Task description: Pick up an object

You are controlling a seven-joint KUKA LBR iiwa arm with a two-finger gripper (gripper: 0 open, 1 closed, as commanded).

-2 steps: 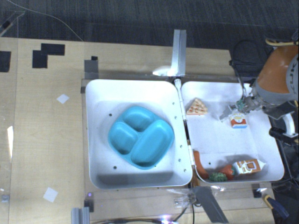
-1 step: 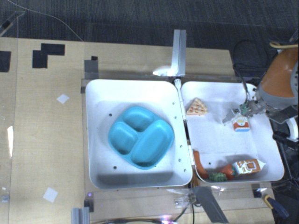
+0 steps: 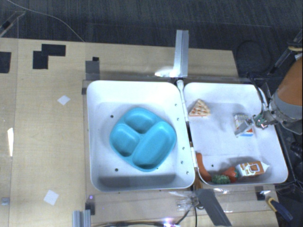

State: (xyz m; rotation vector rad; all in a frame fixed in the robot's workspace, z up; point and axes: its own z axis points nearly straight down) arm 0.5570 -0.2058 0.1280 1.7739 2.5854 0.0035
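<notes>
I see gripper [image 3: 262, 120] at right bin's [image 3: 279, 150] right edge; can't tell its state | small packet [image 3: 243, 125] just left of it, touching unclear | carton [image 3: 251, 169] below | waffle [image 3: 199, 109] far left | blue tray [image 3: 143, 138] in left bin [image 3: 97, 126]

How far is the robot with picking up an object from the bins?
Done: the arm has reached into the right bin. In hand: the gripper is at a small white and blue carton, which lies on the bin floor. Left: a clear grasp and lift. The waffle piece and the juice carton lie untouched.
</notes>
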